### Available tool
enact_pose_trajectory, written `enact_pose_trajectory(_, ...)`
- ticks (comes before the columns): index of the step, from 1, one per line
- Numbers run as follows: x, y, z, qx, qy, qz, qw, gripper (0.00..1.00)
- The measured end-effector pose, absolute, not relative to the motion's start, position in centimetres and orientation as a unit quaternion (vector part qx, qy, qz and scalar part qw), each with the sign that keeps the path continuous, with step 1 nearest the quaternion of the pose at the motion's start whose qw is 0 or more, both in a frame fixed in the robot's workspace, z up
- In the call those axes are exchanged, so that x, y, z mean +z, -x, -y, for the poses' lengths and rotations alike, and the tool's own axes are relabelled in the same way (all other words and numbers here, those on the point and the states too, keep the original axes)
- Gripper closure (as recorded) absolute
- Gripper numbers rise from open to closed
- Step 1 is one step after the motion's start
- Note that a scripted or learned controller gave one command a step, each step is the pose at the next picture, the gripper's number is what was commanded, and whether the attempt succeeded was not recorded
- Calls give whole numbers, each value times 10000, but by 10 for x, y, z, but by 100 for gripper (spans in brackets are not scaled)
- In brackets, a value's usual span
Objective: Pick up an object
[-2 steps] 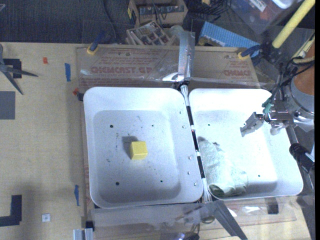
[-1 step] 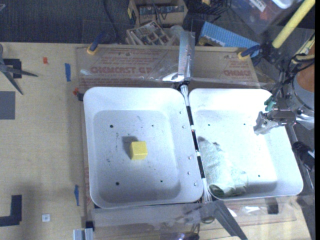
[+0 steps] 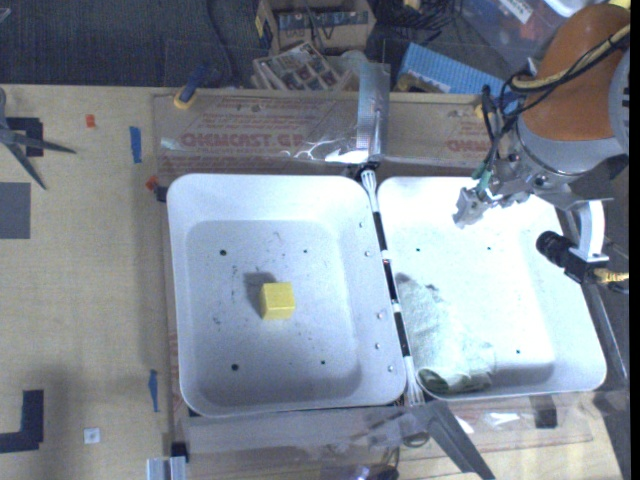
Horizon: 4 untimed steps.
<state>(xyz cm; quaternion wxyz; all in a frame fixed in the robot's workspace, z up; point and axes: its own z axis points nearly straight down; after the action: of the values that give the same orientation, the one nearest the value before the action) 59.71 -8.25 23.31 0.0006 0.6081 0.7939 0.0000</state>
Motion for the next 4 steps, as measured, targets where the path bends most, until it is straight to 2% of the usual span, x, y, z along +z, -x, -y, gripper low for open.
enact_pose_trajectory(1,184,-659,105,0,-5821,-8131,8,100)
enact_pose_trajectory(2,188,-614,139,-4,-5986,-8010,-10,100)
enact_pose_trajectory(3,193,-665,140,5,-4887,-8725,20,100)
enact_pose_trajectory(4,181,-658,197,3,-4806,-8769,24,100)
